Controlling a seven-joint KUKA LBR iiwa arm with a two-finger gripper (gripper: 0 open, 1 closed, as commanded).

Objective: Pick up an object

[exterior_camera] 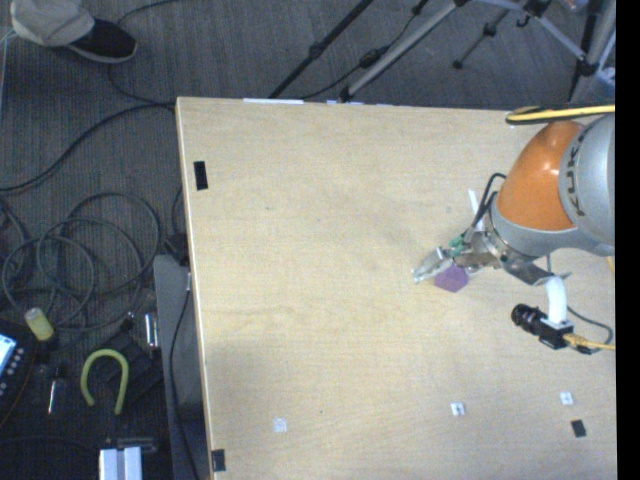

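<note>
Bare tan wooden bench top (320,268) lies left of the gripper. Two-finger metal gripper (438,264): cannot tell its state. Small purple block (451,279) sits just beside and below it, apparently on the bench. Judgement: grasp unconfirmed, lift not yet done.

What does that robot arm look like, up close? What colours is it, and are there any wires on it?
The arm is rounded, grey with a glossy orange band. Its gripper is small, with metallic fingers. A thin black cable loops beside the wrist, and a white-and-black attachment with a yellow cable sits below.
</note>
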